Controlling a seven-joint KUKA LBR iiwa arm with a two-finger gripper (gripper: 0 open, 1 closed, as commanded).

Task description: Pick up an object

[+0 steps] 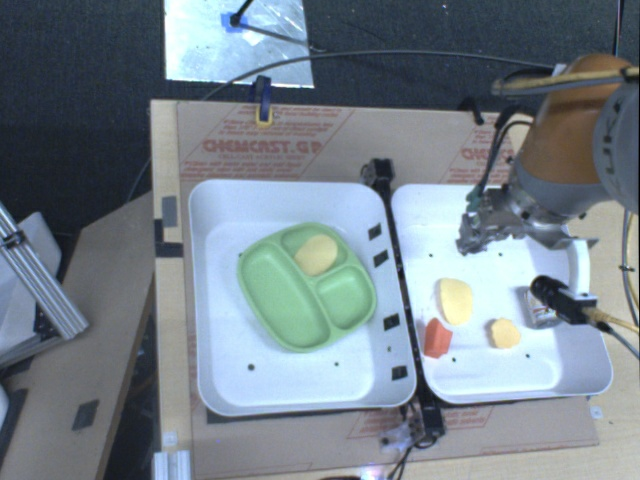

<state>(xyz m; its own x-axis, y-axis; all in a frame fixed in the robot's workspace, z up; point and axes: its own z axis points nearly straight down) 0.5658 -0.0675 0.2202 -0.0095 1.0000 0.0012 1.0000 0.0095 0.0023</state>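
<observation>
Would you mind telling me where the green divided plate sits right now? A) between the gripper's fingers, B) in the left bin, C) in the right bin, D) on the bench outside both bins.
B: the green divided plate lies flat on the floor of the left bin, with a yellow item in one of its small compartments.

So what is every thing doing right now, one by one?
Green plate: lying flat in the left bin.
Yellow piece on the plate: sitting in a back compartment.
Yellow slice: loose in the right bin.
Small yellow chunk: loose, apart from the others.
Red piece: loose near the front, close by the yellow slice.
Gripper: over the back of the right bin, nothing seen in it.
</observation>
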